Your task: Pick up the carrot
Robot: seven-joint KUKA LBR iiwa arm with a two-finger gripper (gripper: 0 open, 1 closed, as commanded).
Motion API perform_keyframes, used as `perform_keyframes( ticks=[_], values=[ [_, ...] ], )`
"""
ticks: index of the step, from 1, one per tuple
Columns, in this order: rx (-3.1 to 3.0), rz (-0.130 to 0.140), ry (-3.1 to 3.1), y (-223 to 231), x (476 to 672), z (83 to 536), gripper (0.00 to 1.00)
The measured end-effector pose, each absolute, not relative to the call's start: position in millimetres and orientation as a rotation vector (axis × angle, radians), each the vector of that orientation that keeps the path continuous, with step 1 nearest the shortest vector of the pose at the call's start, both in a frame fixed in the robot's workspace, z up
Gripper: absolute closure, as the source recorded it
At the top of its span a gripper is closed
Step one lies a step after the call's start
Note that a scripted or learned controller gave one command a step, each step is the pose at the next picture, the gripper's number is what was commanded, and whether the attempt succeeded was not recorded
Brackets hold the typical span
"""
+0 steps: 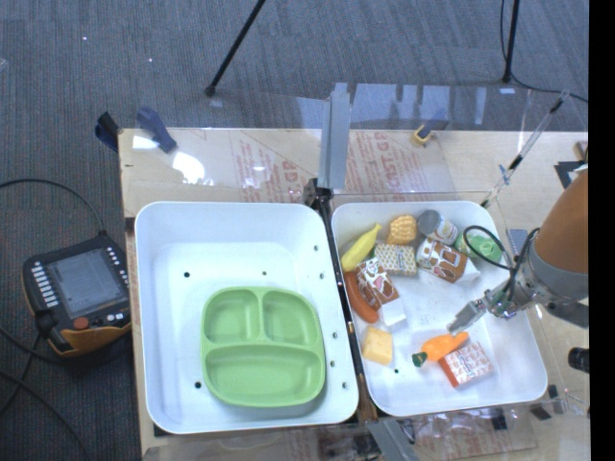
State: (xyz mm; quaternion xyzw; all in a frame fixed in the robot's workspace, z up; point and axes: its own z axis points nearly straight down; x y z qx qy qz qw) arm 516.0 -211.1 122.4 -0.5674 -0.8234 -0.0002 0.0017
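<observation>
Two white bins (154,257), one green tray (261,348), one carrot (442,346) (orange), one banana (360,247)

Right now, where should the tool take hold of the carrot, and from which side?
Grip the carrot across its orange middle, coming from above. It lies flat, green tip pointing left, with a red-and-white carton close on its lower right, so close the tool across its width.

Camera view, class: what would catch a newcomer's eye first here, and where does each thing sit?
The green divided tray lies alone in the left bin. The right bin holds a crowd of toy food, with the orange carrot near its front. The gripper hangs just above the carrot's right end.
</observation>
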Motion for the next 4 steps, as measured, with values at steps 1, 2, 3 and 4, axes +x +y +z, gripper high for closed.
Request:
perform_keyframes(
  ticks=[1,2,3,4],
  values=[
    [-1.724,0.0,-2.617,-150.0,500.4,84.5,0.0],
    [-1.739,0.0,-2.609,-153.8,500.6,94.6,1.0],
    [-1.737,0.0,-2.61,-153.3,500.5,94.1,0.0],
    [-1.68,0.001,-2.653,-188.1,475.8,86.4,0.0]
  ],
)
